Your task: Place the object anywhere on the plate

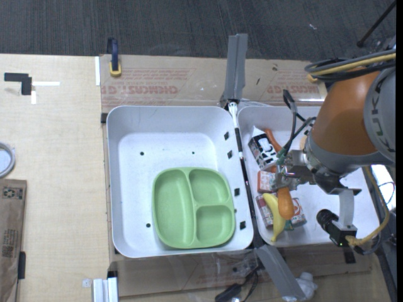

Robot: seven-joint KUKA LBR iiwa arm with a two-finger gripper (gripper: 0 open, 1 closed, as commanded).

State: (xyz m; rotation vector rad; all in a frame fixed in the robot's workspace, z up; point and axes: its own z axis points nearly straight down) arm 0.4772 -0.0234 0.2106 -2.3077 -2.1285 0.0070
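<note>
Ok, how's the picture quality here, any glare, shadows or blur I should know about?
In the camera view the light is even and soft, and the green plate is sharp, with only faint shadow along the left bin walls. The white floor of the right bin is bright and washes out some detail near the arm, and the small objects under the gripper are too cluttered and small to read clearly.

Green divided plate in left bin, end effector over banana in right bin

Two white bins; one green plate, lower centre; one banana; approx. four other small items, right bin; one arm.
</note>
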